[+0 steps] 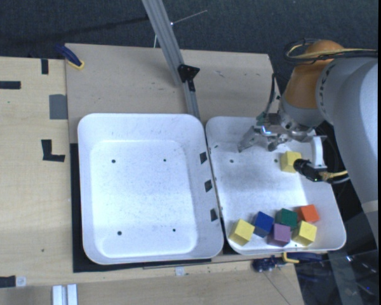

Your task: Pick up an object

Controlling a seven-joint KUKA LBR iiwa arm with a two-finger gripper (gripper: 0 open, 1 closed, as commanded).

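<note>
A pale wooden bench top (127, 81) carries two shallow white plastic bins side by side, with dark carpeted floor (241, 11) beyond its far edge. Black tape marks (6, 89) and a grey patch (58, 106) lie on the wood at the left, and a small blue and yellow clamp (70, 56) sits near the far left corner. A slanted grey metal pole (168, 40) crosses above the bench and ends at a black bracket (188, 74) just behind the bins.

The left white bin (89, 170) shows its speckled floor. The right white bin (241, 176) holds the task's blocks. A yellow cube (289, 161) lies alone, just beside the gripper on its near side. Along the bin's near wall cluster a second yellow cube (242, 231), a blue cube (263, 223), a green cube (286, 218), a purple cube (281, 233), an orange cube (308, 213) and a third yellow cube (307, 232), touching or nearly so.

The grey arm with its orange band (305, 81) reaches in from the right. Its two-finger gripper (259, 138) is low over the far part of the right bin, fingers spread apart with nothing between them.
</note>
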